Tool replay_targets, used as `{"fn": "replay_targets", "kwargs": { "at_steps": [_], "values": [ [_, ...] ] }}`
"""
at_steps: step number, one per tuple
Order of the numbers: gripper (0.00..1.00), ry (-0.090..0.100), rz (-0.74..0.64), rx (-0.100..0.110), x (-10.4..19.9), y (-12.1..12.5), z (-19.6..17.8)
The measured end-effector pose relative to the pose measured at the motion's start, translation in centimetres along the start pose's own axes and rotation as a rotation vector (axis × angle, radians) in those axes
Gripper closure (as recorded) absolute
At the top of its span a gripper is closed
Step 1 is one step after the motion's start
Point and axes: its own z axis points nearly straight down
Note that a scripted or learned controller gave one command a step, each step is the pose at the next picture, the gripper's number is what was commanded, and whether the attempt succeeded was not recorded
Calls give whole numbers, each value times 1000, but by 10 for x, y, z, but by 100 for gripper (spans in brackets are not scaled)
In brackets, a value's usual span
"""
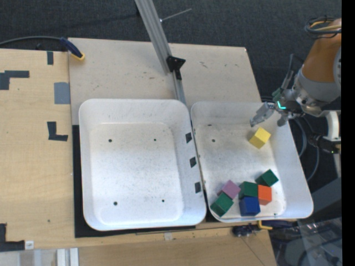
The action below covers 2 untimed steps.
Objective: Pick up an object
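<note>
Counter (127,76) carries two shallow white bins side by side. Left bin (89,148) shows dark speckling on its floor. Right bin (233,121) holds all the blocks. Yellow block (259,137) sits alone in the upper half of the right bin, tilted, well apart from the rest. Cluster near the bin's lower edge: pink block (231,189), green block (222,204) just below and left of it, dark green block (249,189) beside the pink one, blue block (249,205) beneath that, orange block (264,194) touching the blue and dark green ones, and another green block (269,177) just above the orange. Arm (321,65), orange-banded, comes in from the right over the upper right corner of the right bin. End effector (259,117) hangs just above and slightly left of the yellow block; grey fingers point down and left. Cannot tell whether they are spread or closed; nothing seen between them. A grey metal rail (152,24) crosses the counter diagonally from the top toward the gap between the bins. A blue-and-yellow clamp (72,49) lies at the counter's upper left.
</note>
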Motion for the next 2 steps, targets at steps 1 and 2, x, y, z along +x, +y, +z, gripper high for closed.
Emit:
{"fn": "replay_targets", "kwargs": {
  "at_steps": [1,2],
  "values": [
    [0,-2,-1,-4,0,1,-3],
    [0,-1,-1,0,2,2,41]
  ]
}}
